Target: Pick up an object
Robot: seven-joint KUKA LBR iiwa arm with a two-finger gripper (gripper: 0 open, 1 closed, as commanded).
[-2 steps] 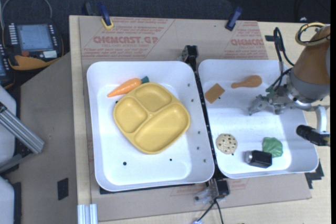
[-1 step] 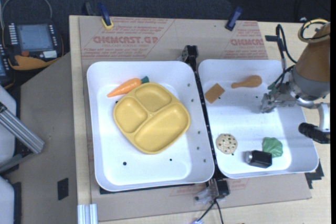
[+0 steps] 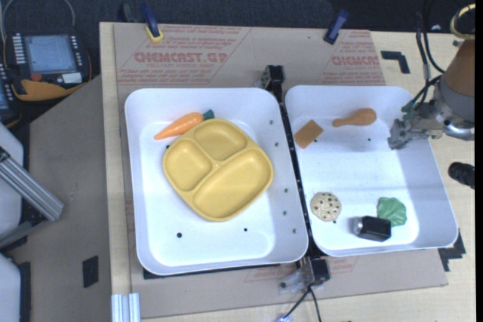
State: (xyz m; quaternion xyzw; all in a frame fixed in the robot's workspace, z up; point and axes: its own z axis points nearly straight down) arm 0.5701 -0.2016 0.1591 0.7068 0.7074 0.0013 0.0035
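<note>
Here, the hand [image 3: 400,133] hangs over the right edge of the right bin [image 3: 423,185], and I cannot tell if it is gripping or let go. Far to its left, in the left bin [image 3: 143,162], sit a big yellow plate [image 3: 217,170] and an orange carrot [image 3: 178,125]. Nearer, in the right bin, a drumstick [image 3: 355,118] and a brown cracker [image 3: 307,134] lie just left of the hand, while a green leaf [image 3: 392,210], a black block [image 3: 371,228] and a cookie [image 3: 325,206] lie below it.
</note>
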